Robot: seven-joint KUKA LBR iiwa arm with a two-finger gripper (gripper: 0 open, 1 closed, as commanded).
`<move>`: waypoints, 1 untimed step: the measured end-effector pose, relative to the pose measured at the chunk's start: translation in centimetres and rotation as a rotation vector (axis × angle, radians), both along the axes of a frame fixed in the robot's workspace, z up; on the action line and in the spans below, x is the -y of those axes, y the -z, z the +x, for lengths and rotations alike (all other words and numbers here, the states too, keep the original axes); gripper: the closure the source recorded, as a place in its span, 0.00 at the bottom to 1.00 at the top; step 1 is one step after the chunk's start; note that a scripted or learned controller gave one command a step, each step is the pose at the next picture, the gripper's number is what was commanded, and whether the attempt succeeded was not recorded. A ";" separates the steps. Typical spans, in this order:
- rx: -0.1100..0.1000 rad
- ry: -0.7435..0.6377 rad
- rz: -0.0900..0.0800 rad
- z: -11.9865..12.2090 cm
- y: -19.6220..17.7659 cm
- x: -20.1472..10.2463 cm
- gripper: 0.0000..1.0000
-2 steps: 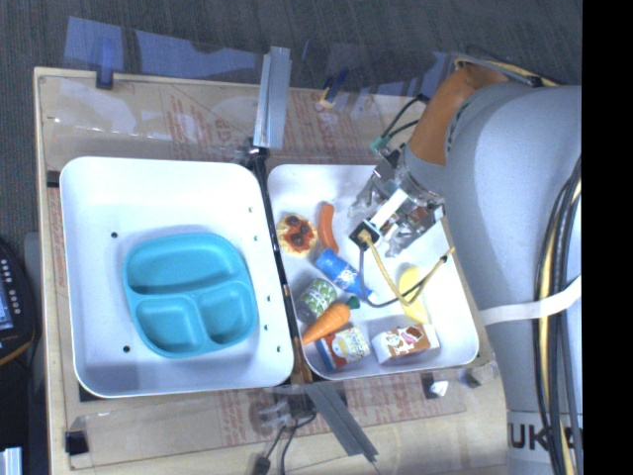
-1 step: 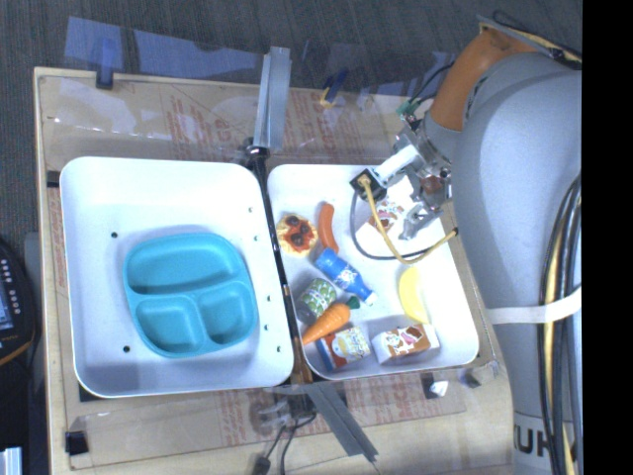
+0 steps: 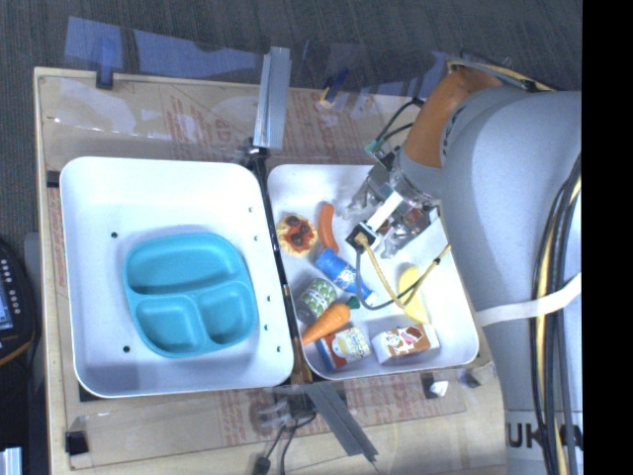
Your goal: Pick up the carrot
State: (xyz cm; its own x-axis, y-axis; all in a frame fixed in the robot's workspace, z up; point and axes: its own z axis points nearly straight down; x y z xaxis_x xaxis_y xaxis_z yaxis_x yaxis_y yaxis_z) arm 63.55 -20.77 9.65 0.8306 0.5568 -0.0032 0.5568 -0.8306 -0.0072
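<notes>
Gripper (image 3: 381, 206): over rear half of right bin (image 3: 457, 310); open or closed, cannot tell.
Carrot (image 3: 326, 323): lies in right bin by front-left wall, apart from gripper.
Left bin (image 3: 89, 216): holds 1 blue 3-compartment tray (image 3: 188, 290).

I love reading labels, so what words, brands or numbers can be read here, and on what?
"UK" in dark letters on the grey arm, lower right; the word's remainder is cut off.
Faint red print on the bench: too blurred to read.
Pale carton and red carton in the right bin: print too small to read.
Blue bottle: label unreadable.
</notes>
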 end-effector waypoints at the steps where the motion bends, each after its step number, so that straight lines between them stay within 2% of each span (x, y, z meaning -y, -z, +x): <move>1: 0.005 0.264 -0.004 -0.2 -8.6 -0.3 0.00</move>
